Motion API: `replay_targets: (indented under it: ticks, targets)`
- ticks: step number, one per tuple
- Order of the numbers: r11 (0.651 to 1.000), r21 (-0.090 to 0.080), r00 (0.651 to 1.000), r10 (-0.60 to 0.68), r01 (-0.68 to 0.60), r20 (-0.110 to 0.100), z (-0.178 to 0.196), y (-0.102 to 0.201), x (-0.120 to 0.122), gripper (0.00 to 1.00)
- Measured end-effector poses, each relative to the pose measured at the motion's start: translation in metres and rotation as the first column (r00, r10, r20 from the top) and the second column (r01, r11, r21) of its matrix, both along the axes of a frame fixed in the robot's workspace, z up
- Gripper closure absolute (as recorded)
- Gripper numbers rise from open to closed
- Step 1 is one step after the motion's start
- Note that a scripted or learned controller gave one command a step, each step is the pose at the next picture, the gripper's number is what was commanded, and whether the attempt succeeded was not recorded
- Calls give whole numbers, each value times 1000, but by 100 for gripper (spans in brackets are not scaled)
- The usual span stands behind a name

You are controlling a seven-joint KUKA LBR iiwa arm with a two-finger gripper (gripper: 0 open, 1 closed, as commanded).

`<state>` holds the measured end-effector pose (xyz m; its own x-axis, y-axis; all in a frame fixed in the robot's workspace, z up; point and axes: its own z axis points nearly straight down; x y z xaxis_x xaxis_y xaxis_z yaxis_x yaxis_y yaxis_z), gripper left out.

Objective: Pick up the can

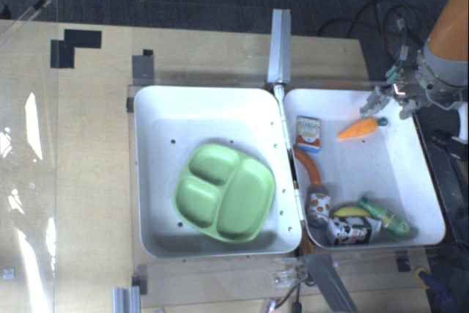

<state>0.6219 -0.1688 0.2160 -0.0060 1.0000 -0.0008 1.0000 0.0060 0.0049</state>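
A small dark can with white patches (pixel 349 231) is seen lying on its side at the near edge of the right white bin (pixel 410 179), just beside a yellow banana (pixel 349 212) and a green bottle (pixel 385 217). A green divided plastic plate (pixel 226 191) is placed in the left white bin (pixel 157 121). The gripper (pixel 390 105) is held above the far right corner, near an orange carrot (pixel 357 129), with its fingers apart and nothing between them.

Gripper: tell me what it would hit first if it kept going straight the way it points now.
The gripper points leftward and down into the right bin. The toy carrot lies nearest below it, so probably that, though depth is unclear.
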Motion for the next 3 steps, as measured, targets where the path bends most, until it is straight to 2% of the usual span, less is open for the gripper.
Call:
replay_targets:
  ticks: [1, 2, 3]
  targets:
    - [1000, -1, 1000, 31, -31, 3, -120, -28, -37, 0]
    - [999, 0, 999, -41, 41, 4, 3, 34, 6, 0]
    - [976, 0, 976, -217, 217, 4, 128, 30, 1, 0]
